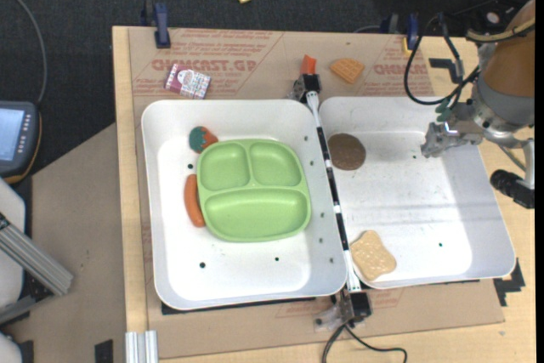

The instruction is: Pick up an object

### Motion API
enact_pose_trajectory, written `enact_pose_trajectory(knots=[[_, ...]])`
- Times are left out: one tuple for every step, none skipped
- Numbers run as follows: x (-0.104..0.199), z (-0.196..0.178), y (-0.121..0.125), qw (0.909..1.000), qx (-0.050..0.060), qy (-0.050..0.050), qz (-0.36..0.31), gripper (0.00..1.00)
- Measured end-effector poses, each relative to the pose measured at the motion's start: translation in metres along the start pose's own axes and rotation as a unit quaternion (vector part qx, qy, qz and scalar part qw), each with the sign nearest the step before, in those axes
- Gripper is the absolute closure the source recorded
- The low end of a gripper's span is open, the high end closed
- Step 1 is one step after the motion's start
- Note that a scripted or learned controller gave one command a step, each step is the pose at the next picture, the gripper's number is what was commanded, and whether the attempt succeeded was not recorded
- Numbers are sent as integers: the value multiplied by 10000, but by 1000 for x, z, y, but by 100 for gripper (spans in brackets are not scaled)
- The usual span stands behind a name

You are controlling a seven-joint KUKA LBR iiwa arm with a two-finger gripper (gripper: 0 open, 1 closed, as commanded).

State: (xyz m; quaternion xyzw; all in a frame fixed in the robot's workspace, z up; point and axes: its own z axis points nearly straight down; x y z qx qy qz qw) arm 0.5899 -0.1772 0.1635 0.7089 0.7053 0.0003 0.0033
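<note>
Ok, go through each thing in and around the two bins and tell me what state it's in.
green divided plate: upright in left bin, compartments bare
orange carrot: lying against plate's left edge
brown round patty: flat in right bin
cracker: flat, at right bin's near corner
gripper: over right bin, grasping nothing visible

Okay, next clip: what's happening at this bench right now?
A grey robot arm reaches in from the right, its gripper low over the right bin, with nothing visibly held. That bin holds a brown round patty and a tan bread slice, both lying apart from the gripper. The left bin holds a green divided plate with an orange carrot-like piece beside it.
</note>
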Motion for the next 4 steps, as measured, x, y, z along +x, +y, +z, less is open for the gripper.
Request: enact_pose_trajectory(knots=[[90,-47,-43,10000,16,44,-64,100],[85,-44,-43,10000,30,26,-27,0],[77,76,-16,10000,79,28,-23,0],[0,79,46,10000,-16,-7,-11,0]])
